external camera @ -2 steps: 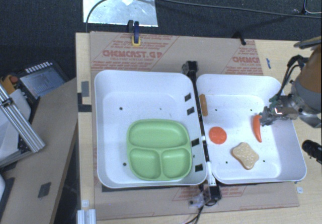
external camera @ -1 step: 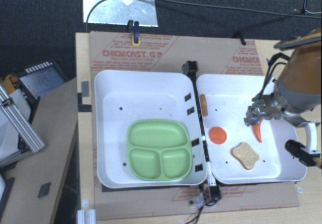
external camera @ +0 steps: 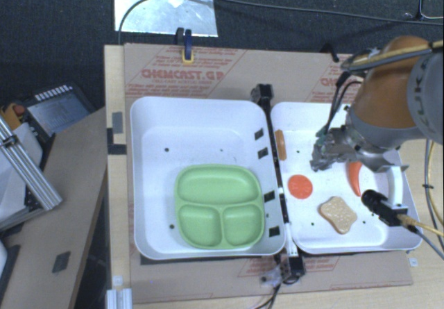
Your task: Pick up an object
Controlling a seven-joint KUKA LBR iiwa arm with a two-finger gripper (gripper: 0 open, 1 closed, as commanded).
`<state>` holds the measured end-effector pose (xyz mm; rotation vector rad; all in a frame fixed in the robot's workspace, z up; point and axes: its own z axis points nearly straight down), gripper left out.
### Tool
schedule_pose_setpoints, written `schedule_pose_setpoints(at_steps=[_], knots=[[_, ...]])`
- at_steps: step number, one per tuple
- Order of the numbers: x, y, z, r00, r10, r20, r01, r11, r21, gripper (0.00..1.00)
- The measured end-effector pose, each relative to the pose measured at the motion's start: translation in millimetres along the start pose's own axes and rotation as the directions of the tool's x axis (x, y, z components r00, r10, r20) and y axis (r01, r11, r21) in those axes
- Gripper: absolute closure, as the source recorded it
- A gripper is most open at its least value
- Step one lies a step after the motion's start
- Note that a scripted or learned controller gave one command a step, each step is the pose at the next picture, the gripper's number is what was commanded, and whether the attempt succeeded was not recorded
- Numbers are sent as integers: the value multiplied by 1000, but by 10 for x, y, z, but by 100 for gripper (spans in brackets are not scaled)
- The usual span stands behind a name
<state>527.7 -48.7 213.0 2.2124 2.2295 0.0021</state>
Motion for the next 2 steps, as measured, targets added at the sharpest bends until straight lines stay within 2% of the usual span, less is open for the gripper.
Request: schedule_pose_setpoints(at_steps=[2], knots=[[1251, 191, -49, 1000, -3, -2, 3, 1000, -1, 100]])
